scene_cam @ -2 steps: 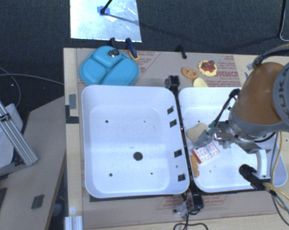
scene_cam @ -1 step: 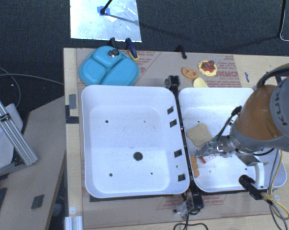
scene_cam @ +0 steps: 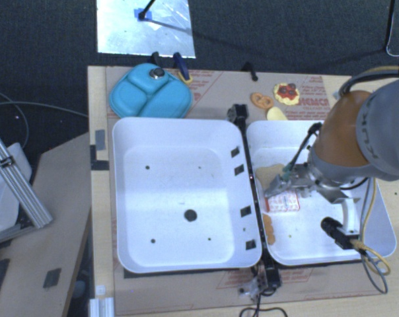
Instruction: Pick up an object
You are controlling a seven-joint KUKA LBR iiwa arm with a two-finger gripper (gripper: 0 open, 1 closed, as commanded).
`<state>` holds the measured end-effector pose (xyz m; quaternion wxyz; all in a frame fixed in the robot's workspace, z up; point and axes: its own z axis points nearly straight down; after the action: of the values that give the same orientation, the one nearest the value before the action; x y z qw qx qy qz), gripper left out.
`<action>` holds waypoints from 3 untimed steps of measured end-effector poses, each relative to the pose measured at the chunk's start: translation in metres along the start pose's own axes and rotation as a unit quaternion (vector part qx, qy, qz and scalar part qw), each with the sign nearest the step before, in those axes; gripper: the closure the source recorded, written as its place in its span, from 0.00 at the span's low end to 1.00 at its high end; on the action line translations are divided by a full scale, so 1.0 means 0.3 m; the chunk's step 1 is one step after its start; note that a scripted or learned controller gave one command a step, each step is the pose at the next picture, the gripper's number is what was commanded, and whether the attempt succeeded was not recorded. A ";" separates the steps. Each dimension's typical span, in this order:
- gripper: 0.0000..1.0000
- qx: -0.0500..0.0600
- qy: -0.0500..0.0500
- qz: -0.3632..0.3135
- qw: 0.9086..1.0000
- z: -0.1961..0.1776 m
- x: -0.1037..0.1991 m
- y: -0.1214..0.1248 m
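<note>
Camera view: jaws [scene_cam: 277,189] over red-and-white packet [scene_cam: 283,203]

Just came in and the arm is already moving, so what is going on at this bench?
The grey arm reaches from the right into the right white bin, its gripper low near the bin's left wall, right over a small red and white packet. A tan cookie-like piece lies just below that. Nothing can be seen held. The left white bin holds only a small dark disc. A blue divided tray and toy foods sit behind the bins.
</note>
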<state>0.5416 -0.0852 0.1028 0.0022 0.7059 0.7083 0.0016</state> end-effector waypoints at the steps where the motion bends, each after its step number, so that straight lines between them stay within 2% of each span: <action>1: 0.00 -0.003 -0.001 0.002 1.000 0.052 -0.416 0.166; 2: 0.00 -0.007 -0.004 0.000 1.000 0.044 -0.407 -0.011; 3: 0.00 -0.006 -0.005 0.000 1.000 0.046 -0.196 -0.089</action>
<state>0.5151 -0.1441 0.0890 0.0100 0.7062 0.7079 0.0023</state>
